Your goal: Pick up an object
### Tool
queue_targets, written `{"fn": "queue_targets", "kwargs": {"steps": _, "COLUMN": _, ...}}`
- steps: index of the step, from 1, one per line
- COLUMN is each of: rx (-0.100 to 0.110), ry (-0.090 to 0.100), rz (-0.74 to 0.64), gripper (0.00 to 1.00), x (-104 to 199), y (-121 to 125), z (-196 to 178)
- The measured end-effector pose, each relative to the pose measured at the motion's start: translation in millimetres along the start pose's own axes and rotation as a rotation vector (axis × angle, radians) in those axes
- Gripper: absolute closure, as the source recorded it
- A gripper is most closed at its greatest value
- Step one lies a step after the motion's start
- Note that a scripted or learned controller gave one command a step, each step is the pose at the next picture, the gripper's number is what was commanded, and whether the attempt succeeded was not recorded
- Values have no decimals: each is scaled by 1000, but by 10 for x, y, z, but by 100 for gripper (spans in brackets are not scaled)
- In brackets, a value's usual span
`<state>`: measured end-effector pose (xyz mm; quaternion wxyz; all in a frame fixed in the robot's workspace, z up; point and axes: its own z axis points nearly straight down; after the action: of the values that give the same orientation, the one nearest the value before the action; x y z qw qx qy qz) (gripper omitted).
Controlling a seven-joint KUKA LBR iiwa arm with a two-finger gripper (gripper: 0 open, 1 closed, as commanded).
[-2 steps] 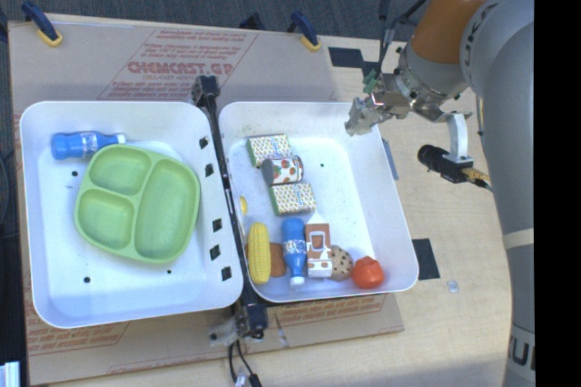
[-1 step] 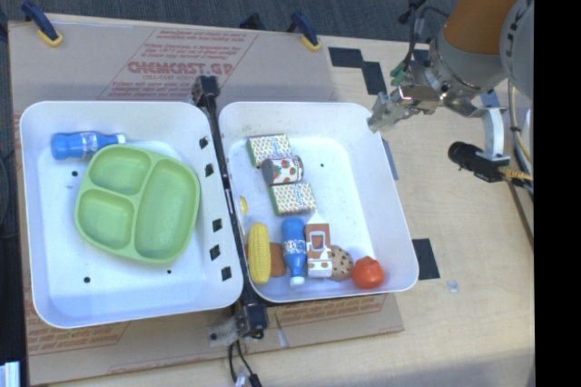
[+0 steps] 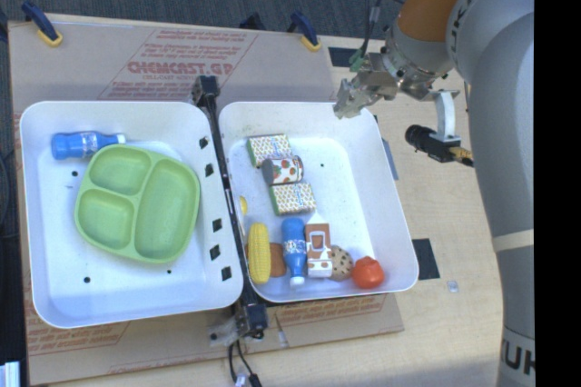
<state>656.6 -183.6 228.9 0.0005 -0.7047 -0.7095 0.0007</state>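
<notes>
Grey arm with an orange band reaches in from the right. Two white bins sit side by side on the tabletop. Left bin holds a green divided plate and blue bottle. Right bin holds small food toys, including a corn cob and tomato, well below the pincer, which hovers over the bin's far rim; whether it is spread, I cannot tell.
</notes>
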Motion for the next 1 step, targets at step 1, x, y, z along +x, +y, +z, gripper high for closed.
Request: {"fn": "queue_targets", "kwargs": {"steps": 1, "rx": 2, "ry": 1, "rz": 0, "gripper": 100, "x": 444, "y": 1, "z": -66}}
